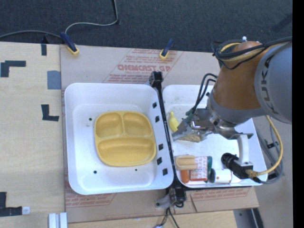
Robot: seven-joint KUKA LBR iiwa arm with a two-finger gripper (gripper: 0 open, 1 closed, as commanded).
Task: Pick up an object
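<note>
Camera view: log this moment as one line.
claw: low in right white bin | nearby: small yellow object | left white bin: yellow divided plastic plate

A yellow divided plate (125,138) lies in the left bin (76,127), while the arm (247,80) hangs over the right bin (256,182), its jaws beside a small yellow object (173,122) and a snack packet (194,168).

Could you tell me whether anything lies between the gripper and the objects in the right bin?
Nothing visible does. The gripper is low inside the right bin, its tip beside the yellow item near the divider and just above a tan object. The boxed snack lies nearer the front, also unobstructed.
</note>
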